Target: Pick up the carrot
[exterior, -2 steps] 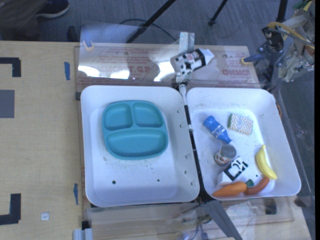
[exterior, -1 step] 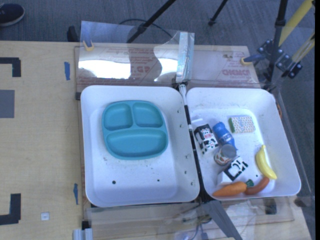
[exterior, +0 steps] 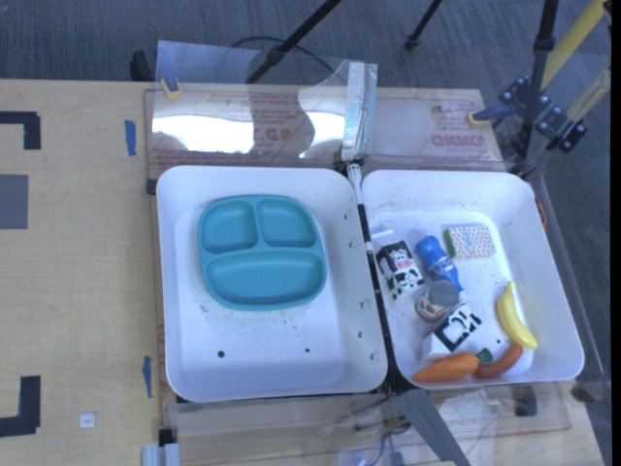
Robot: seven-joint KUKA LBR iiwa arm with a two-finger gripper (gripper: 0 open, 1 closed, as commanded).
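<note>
The orange carrot [exterior: 447, 367] with a green tip lies along the near edge of the right bin [exterior: 427, 197], pointing left. Its green end touches a reddish-orange sausage-shaped item [exterior: 503, 361] to its right. A black-and-white tagged block [exterior: 458, 328] sits just behind the carrot.
The right bin also holds a yellow banana [exterior: 514, 316], a blue can [exterior: 438, 262], a round metal lid [exterior: 437, 302], a black-and-white toy [exterior: 399, 266] and a speckled sponge [exterior: 470, 241]. The left bin [exterior: 184, 338] bears a teal divided plate [exterior: 262, 251]. Tripod legs stand behind the bench.
</note>
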